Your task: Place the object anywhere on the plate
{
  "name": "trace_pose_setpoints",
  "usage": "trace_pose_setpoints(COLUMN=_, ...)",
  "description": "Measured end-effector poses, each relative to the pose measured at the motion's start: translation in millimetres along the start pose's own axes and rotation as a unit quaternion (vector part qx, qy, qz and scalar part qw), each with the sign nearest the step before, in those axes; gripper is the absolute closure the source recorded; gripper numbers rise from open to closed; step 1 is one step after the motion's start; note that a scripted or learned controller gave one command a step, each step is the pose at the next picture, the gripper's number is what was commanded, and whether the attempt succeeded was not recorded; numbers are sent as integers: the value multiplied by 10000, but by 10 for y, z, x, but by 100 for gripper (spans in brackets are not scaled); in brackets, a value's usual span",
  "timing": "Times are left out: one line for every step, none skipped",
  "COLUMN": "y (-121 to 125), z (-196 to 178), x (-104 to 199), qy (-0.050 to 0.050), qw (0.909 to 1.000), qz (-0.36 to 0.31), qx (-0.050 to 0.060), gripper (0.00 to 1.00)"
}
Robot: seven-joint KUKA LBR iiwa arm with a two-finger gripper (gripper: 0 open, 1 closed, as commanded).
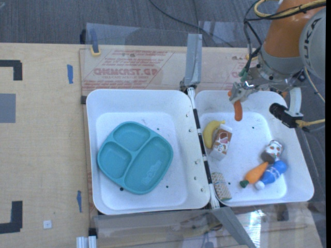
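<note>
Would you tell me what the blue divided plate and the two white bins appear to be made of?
The plate looks like moulded plastic, matte teal: uniform colour, rounded compartment ridges, soft sheen. The left bin and right bin seem thin white plastic or foam, with dull surfaces and rounded rims; which one is unclear.

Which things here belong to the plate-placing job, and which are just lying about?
Job: gripper; orange sausage hanging at it; teal plate in the left bin.
Lying about, right bin: banana, small carton, carrot, blue bottle.
</note>
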State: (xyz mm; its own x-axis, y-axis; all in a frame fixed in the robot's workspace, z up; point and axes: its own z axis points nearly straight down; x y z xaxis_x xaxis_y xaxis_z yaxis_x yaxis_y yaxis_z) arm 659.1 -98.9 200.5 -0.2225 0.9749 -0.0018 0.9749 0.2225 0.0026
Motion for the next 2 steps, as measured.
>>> trace_pose_setpoints(y=-156, z=149, x=862, qy=12, qw=9929, qz=-1188, qx=12, gripper=100)
trace_pose_setpoints(y=-174, z=149, x=1720, qy=12, qw=9969, qz=-788, qx=15, gripper=100)
